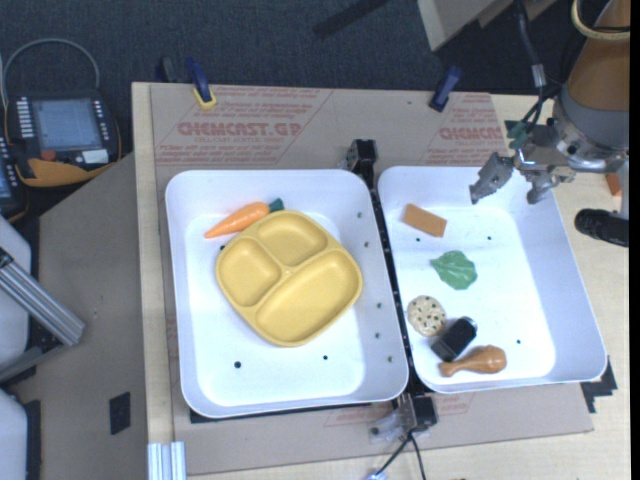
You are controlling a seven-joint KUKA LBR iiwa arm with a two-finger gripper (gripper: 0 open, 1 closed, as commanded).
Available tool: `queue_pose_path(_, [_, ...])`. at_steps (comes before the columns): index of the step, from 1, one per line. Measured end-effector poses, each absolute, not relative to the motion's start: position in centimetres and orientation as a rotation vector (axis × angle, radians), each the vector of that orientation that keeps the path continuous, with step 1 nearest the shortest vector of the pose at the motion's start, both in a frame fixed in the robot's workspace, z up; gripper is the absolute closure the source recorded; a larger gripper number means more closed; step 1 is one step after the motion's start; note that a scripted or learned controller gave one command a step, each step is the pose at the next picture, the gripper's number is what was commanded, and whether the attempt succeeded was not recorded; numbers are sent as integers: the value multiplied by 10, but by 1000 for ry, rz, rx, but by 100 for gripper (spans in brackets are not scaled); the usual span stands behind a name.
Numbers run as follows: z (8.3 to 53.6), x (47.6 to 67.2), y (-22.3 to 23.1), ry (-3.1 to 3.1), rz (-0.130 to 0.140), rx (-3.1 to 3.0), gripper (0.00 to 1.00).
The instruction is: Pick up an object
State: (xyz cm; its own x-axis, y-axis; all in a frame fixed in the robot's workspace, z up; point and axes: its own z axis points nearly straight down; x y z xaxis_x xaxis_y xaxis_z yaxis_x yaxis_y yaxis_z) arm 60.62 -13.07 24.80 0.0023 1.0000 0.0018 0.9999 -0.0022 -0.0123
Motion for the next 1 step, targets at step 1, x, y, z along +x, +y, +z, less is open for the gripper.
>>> queue_pose_path(1, [254, 608, -131, -2221, 1, -2221, 0])
